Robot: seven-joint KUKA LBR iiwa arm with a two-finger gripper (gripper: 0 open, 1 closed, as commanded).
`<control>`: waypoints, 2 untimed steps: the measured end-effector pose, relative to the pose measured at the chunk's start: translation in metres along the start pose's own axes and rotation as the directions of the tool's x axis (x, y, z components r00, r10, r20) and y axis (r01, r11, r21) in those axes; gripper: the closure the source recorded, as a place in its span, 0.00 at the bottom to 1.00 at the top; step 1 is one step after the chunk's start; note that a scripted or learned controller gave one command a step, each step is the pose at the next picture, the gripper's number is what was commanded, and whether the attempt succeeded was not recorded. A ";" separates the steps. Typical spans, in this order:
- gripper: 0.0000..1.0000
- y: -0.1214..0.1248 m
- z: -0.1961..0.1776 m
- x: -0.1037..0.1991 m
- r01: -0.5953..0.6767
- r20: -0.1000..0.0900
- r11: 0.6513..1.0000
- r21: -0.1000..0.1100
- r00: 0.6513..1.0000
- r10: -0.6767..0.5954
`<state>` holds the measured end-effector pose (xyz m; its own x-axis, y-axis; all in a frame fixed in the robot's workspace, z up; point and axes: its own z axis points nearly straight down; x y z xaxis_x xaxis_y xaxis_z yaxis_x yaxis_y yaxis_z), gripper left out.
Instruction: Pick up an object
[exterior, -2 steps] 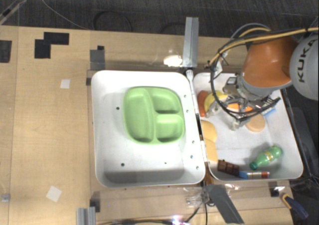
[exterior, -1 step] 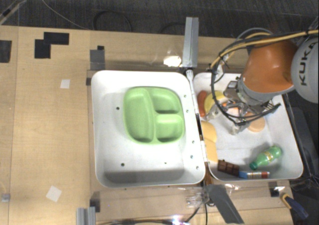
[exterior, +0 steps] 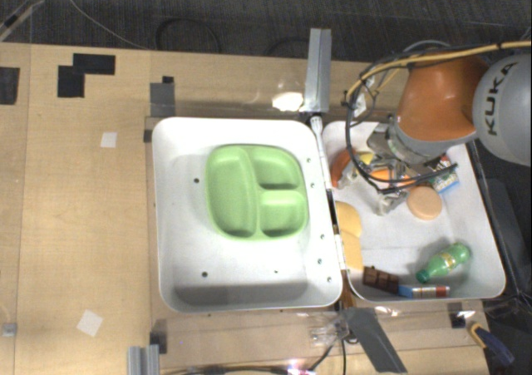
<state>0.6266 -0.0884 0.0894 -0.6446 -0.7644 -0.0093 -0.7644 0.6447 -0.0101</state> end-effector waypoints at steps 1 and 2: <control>0.00 -0.015 0.001 -0.004 -0.013 0.000 1.000 0.000 1.000 0.013; 0.00 -0.043 0.000 0.014 0.033 0.000 0.999 0.000 0.999 -0.033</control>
<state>0.6508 -0.1270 0.0895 -0.6188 -0.7855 -0.0089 -0.7855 0.6188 -0.0105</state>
